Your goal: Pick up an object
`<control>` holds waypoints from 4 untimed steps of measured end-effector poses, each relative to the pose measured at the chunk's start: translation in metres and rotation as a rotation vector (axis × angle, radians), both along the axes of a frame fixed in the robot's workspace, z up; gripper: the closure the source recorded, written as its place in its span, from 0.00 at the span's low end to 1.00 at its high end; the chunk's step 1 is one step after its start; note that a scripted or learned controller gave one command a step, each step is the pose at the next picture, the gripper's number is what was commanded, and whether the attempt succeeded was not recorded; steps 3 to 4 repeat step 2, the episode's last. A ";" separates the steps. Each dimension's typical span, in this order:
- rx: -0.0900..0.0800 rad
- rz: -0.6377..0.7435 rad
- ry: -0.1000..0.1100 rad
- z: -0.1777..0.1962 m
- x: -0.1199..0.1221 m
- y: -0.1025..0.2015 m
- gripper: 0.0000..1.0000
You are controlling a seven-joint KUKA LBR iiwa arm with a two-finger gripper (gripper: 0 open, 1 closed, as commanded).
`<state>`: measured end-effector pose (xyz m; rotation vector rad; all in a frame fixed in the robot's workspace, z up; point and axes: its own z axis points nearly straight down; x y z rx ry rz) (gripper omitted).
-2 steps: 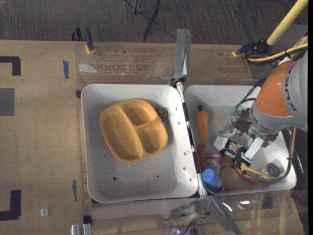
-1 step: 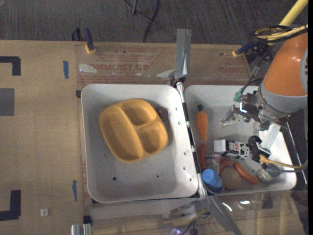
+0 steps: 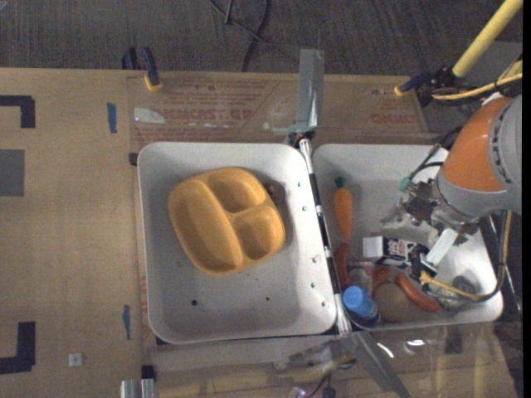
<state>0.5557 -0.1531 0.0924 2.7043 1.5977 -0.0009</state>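
Cannot tell open from closed on the gripper (image 3: 412, 232), low in the right bin (image 3: 373, 162) near carrot (image 3: 343, 210) and sausage (image 3: 416, 293); yellow plate (image 3: 224, 220) in left bin (image 3: 166, 305)

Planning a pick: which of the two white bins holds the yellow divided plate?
The bin on the view's left, away from the arm; the yellow plate lies in it. The other bin holds a carrot instead.

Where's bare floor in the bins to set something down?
Left bin: the wide strip between the yellow plate and the wall at the view's bottom, plus its top-left corner. Right bin: the top patch between carrot and arm. Its bottom end is crowded around the blue-capped bottle.
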 end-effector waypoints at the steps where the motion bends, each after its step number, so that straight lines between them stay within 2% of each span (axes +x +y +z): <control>1: 0.023 -0.093 0.002 -0.007 0.070 -0.042 0.00; 2: 0.009 -0.087 -0.002 0.005 0.071 -0.044 1.00; 4: 0.009 -0.087 -0.002 0.005 0.071 -0.044 1.00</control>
